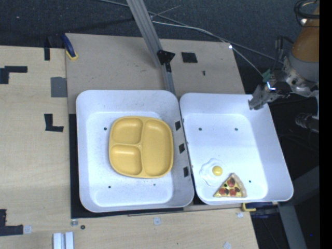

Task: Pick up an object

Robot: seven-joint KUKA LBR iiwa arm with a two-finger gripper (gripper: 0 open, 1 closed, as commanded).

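Gripper (258, 101) hung over the right bin's (259, 139) upper right rim; its opening could not be told. Fried egg (212, 171) and pizza slice (230, 187) lay touching near that bin's lower edge. Yellow divided plate (141, 147) sat in left bin (93, 139).

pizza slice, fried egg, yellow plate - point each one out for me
pizza slice (231, 186), camera view, middle of its topped face
fried egg (216, 170), camera view, on the yolk
yellow plate (156, 145), camera view, floor of its large right compartment
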